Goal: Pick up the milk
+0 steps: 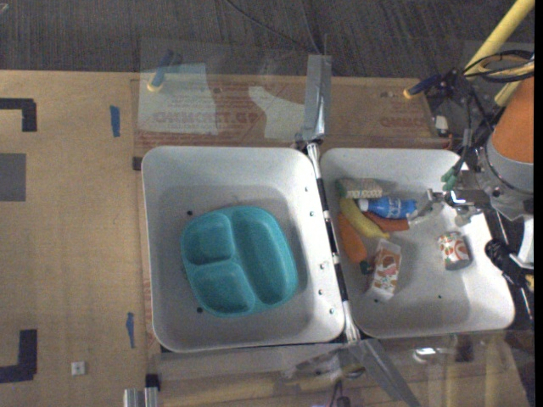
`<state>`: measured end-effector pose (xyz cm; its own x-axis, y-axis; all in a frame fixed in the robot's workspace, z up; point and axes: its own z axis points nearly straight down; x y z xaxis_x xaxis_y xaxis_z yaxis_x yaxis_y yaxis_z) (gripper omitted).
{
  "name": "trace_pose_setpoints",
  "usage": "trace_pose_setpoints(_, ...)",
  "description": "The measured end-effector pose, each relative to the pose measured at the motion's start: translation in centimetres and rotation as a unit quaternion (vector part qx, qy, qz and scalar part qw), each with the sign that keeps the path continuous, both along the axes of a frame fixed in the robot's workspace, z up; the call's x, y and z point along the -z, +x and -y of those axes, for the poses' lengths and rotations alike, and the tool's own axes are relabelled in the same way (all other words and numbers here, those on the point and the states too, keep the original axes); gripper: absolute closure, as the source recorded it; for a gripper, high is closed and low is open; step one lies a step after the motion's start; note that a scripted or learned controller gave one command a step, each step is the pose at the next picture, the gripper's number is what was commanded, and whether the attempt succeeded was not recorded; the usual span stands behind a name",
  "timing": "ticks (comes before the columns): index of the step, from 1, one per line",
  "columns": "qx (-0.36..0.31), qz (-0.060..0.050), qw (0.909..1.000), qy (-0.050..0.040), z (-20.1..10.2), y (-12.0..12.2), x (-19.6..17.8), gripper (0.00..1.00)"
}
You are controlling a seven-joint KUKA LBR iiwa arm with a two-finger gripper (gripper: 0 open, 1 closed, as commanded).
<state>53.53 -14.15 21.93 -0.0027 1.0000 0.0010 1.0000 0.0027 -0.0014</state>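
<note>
Jaws (439, 200), state impossible to tell, hover beside blue bottle (387, 206), apart from milk (385, 270)

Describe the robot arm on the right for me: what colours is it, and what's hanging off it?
The arm is grey with a rounded orange band above the wrist. Black cables loop around its upper part, and a yellow bar slants behind it. Its hand is a small cluster of metal and black parts with a touch of green, too small to make out in detail.

Arm (517, 142) cut off by the right edge; pincer (443, 195) blurred
</note>
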Motion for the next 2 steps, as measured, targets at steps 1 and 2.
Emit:
trace_pose_setpoints(1, -0.076, 0.000, 0.9971, 0.0000, -4.9, -3.6, 5.8, 0.00)
trace_pose_setpoints(2, -0.114, 0.006, 0.9935, -0.0006, -4.5, -2.2, 13.0, 0.00)
